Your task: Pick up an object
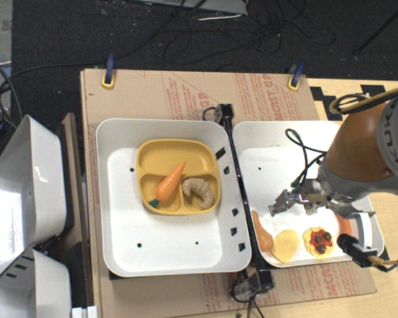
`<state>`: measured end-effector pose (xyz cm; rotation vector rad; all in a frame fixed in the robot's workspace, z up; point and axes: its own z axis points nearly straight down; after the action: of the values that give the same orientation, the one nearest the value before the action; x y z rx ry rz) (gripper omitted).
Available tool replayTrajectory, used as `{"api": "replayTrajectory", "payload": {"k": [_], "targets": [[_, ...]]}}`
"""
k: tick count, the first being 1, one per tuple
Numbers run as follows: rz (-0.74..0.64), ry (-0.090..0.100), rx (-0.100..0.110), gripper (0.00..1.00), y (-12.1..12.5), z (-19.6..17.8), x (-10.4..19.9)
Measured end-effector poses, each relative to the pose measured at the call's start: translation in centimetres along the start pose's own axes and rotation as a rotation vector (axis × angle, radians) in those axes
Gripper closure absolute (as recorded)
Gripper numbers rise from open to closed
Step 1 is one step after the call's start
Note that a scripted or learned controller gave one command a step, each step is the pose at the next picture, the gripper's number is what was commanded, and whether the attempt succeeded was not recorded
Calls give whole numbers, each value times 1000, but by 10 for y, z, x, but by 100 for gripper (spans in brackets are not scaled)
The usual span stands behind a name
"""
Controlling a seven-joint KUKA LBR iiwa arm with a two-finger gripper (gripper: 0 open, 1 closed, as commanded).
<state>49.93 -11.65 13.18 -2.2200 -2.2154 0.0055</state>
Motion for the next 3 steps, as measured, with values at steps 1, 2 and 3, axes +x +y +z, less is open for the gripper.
{"api": "replayTrajectory", "payload": {"k": [1, 2, 3], "targets": [[0, 0, -2, 0, 0, 42, 0], [2, 0, -5, 100, 0, 30, 1], [-5, -2, -10, 100, 0, -15, 8]]}}
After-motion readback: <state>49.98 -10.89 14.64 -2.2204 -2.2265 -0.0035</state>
